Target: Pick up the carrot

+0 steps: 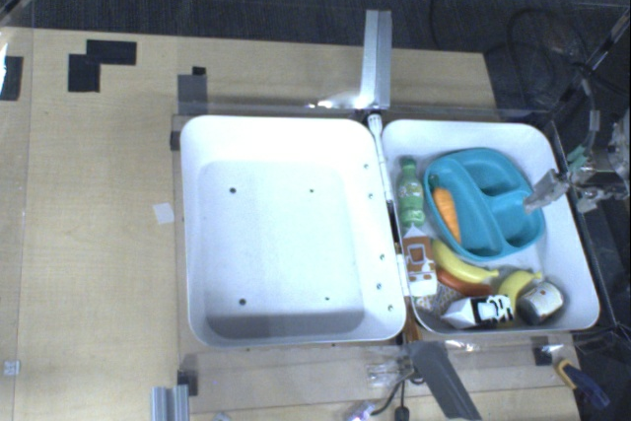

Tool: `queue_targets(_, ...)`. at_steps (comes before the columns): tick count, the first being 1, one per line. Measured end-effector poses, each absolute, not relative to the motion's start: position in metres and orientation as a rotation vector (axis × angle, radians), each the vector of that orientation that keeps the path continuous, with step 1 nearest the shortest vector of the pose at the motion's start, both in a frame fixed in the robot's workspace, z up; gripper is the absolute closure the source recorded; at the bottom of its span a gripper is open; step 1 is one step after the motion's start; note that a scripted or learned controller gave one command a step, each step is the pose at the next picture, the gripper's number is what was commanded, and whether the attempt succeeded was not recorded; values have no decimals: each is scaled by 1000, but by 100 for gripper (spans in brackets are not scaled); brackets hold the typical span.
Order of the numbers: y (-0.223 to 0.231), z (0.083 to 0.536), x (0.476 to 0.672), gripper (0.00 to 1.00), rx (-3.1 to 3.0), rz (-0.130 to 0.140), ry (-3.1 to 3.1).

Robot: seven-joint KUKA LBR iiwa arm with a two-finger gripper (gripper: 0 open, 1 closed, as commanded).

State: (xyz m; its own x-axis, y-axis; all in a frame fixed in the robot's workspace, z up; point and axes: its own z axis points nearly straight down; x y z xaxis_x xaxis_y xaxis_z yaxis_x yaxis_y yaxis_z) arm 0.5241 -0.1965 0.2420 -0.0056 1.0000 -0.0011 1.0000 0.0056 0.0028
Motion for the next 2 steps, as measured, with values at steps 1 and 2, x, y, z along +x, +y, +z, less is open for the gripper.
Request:
queue_targets(1,-201,221,553,0,2045,3,2378)
queue_targets(2,-172,205,603,0,1923,4,2477)
